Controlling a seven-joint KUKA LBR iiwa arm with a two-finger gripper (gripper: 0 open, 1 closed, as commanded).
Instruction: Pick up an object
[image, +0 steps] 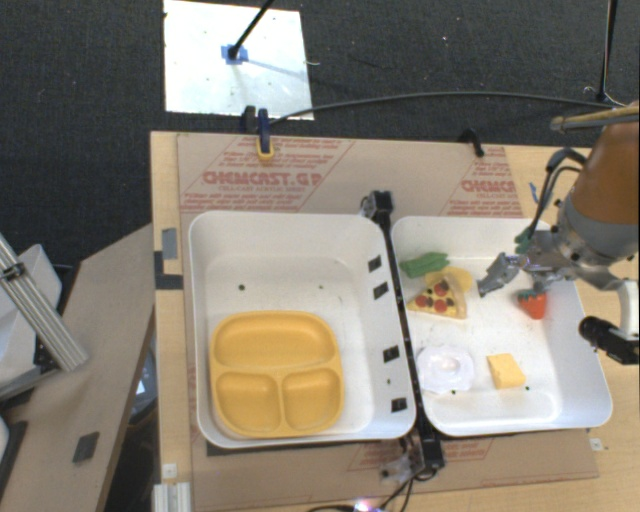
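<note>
STAGE: approach, nothing lifted | GRIPPER: gripper low over the right bin; whether it is wide or narrow I cannot tell; nothing seen in it | OBJECTS: orange-red toy just beside it; pizza slice, green piece, yellow block, white disc on the bin floor | LEFT: close on one; lift | OTHER: yellow tray in left bin

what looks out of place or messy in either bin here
Nothing stands out. The yellow divided tray lies flat in the left bin. In the right bin, the pizza slice, green piece, cheese block, white disc and red-orange piece lie apart, unspilled.
</note>
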